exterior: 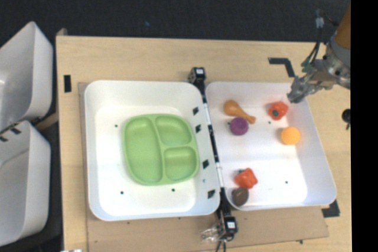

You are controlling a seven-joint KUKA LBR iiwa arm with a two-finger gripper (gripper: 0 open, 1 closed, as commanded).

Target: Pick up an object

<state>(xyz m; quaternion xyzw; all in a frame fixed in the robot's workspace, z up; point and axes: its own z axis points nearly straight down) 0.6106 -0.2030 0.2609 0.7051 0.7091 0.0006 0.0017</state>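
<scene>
On the tabletop (136,56), the left bin (100,198) holds a green divided tray (159,147). The right bin (313,186) holds an orange drumstick-shaped toy (237,110), purple ball (238,126), orange ball (290,136) and two red peppers (278,110) (246,177). The end effector (296,94) hovers just beside the upper pepper; its opening cannot be told.

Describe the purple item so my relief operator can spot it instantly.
Look in the right bin, upper left part. The purple toy lies just below the tan drumstick-shaped toy. It is the only purple piece; its neighbours are red, orange or tan.
</scene>
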